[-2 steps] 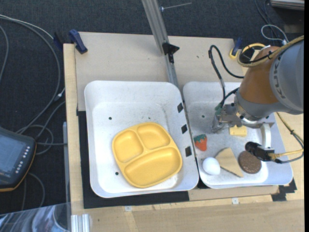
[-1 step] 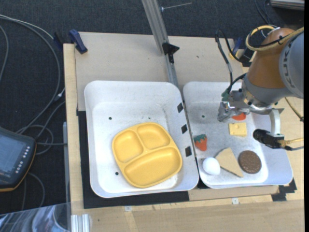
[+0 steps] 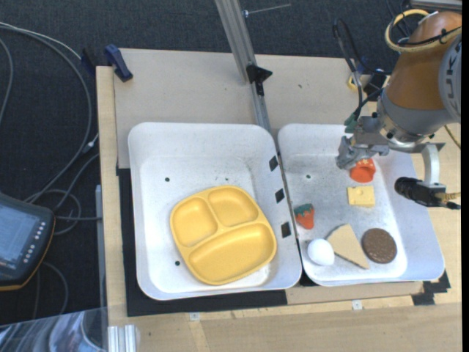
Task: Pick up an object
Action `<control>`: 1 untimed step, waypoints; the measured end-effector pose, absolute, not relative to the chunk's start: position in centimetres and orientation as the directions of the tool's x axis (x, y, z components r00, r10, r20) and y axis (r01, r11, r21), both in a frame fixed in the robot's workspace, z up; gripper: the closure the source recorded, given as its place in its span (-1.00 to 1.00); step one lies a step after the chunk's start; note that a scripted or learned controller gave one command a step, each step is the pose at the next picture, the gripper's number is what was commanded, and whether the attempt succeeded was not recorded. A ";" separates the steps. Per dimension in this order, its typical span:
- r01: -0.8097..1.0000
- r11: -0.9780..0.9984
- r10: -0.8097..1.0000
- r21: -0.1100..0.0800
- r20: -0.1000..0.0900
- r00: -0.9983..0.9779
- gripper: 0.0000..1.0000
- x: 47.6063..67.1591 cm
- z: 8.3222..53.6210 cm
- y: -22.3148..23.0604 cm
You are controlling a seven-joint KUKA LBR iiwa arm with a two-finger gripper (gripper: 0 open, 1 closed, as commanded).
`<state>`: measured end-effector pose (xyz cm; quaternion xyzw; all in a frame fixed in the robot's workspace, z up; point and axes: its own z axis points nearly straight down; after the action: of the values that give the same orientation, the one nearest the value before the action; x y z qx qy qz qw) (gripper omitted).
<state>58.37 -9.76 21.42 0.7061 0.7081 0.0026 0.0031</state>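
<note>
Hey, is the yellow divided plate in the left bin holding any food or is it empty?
Empty. The yellow plate lies right side up in the left bin, and all three compartments show bare yellow.

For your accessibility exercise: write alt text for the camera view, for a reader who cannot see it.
A grey and orange robot arm's gripper hangs over an orange toy in the right white bin, which also holds a cheese square, strawberry, egg, wedge and brown cookie. The left bin holds a yellow divided plate.

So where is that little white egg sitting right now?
The white egg lies in the right bin, at its near left corner, between the strawberry and the tan wedge.
</note>
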 end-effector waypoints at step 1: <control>1.000 0.002 1.000 0.009 -0.002 -0.002 1.00 58.2 27.9 -10.0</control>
<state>58.25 -9.98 27.88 0.7064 0.7078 0.0027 0.0039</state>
